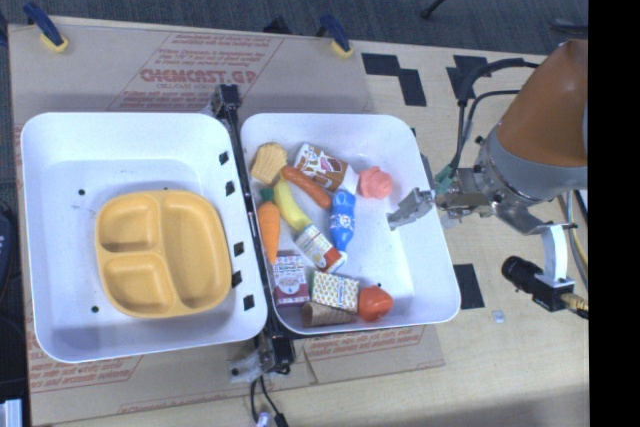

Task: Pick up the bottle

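Gripper (409, 209) over the right rim of the right bin (430, 260), bottle (343, 218) apart from it in the bin

The blue bottle lies on its side near the middle of the right bin, between a banana (289, 204) on its left and a pink toy (375, 183) to its far right; the gripper hangs just right of it, empty, fingers too blurred to tell whether apart or together. A yellow divided plate (160, 251) sits in the left bin (60, 145)

Robot lab: arm (545, 130), 2 clamped bins (60, 315) on bench (500, 335)
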Tool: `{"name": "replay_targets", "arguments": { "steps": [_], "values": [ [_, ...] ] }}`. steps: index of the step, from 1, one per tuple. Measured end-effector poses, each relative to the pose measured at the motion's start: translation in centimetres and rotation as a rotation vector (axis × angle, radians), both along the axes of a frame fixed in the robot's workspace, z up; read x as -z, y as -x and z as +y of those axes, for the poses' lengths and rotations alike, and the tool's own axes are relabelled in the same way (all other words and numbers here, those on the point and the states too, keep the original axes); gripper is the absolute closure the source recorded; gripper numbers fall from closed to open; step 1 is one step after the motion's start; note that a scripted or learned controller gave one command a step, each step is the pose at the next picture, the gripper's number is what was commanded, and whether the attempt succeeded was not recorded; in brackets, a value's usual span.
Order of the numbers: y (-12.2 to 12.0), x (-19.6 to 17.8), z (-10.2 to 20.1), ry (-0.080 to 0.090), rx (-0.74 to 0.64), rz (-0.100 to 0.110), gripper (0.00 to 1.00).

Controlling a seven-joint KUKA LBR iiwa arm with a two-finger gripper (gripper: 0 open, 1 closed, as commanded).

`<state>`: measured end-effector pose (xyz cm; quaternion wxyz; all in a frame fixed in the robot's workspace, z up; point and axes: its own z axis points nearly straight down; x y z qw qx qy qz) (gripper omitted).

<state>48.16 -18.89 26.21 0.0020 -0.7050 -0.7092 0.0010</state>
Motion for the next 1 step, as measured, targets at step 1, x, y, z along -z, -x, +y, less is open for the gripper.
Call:
{"name": "replay_targets", "arguments": {
  "steps": [1],
  "values": [
    [-0.03, -1.00, 0.03, -0.001, -0.005, 0.003, 1.00]
  ]
}}
